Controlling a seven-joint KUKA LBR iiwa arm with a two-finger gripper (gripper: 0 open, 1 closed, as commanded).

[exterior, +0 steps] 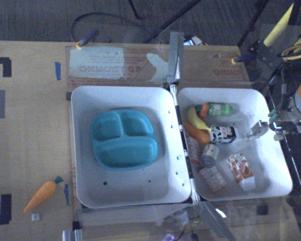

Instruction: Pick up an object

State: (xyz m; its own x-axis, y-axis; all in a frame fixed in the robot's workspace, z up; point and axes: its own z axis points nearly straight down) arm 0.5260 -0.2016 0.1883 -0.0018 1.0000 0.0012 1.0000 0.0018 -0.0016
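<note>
The right bin point(263, 159) holds several small items. A green bottle point(218, 109) lies at its far side, with a yellow banana point(196, 118) and an orange carrot-like piece point(196, 132) along the left wall. A black-and-white spotted carton point(221, 133) lies in the middle. Nearer the front are a small can point(208, 155), an orange-and-white juice carton point(240, 169) and a pinkish packet point(212, 178). My gripper point(258, 129) hangs low over the bin's right side, apart from the items, with nothing seen in it.
The left bin point(85, 174) holds a blue divided plate point(124, 137). A toy carrot point(40, 195) lies on the bench at the front left. The arm's wrist and cables point(286, 124) crowd the right bin's right rim.
</note>
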